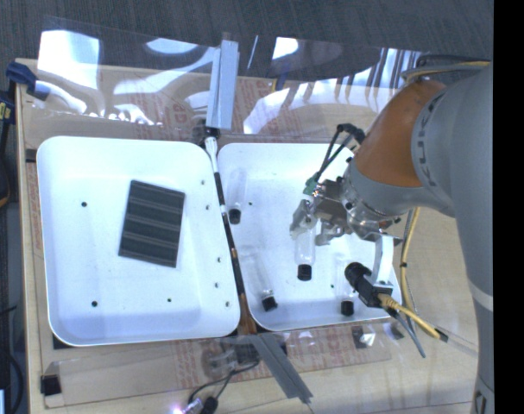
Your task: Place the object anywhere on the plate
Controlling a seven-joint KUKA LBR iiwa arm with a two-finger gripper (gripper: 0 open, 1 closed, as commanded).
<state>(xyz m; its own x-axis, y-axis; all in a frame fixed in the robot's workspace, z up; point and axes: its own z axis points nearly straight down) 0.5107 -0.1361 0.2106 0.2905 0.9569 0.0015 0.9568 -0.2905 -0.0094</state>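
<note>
Down at the near edge of the right bin (279, 322) sit small black bits. Just above one, the claw (309, 235) hangs; I cannot tell what it has. Far off to its left lies the dark plate (152, 223), tilted, in the left bin (63, 300).

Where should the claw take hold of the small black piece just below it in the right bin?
Probably across its sides, coming straight down. The small black piece is low and compact and lies free on the floor of the right bin, apart from walls and other pieces. The claw hangs close by.
</note>
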